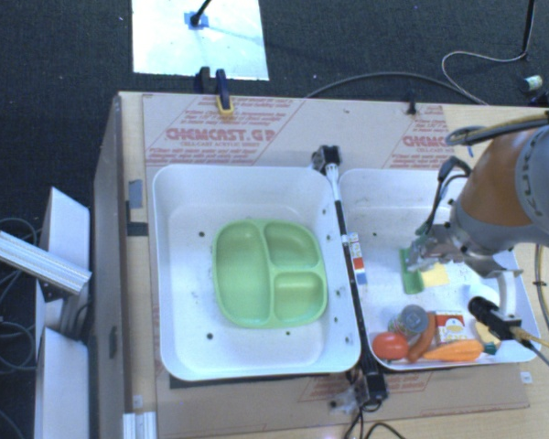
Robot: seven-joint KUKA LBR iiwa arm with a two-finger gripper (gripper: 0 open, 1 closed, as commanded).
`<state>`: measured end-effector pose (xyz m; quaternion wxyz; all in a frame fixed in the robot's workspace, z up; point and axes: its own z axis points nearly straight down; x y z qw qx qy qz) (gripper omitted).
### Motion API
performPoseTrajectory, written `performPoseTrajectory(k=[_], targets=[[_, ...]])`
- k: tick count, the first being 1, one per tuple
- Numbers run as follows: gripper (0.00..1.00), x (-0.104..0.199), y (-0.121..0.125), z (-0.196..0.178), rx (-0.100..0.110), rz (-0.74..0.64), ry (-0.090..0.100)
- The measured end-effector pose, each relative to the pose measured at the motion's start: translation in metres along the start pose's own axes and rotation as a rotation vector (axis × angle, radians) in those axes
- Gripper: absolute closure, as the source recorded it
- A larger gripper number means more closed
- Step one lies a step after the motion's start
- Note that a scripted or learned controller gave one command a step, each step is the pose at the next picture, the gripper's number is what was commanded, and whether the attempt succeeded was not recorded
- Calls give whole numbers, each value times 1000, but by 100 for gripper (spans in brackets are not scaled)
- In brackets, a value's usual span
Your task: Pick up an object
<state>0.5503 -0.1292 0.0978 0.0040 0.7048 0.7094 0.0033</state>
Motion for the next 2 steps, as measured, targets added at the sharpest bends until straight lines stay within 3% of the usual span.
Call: performPoseTrajectory(k=[1,2], targets=[[0,0,0,0,1,0,0],[0,0,67,14,8,2,0]])
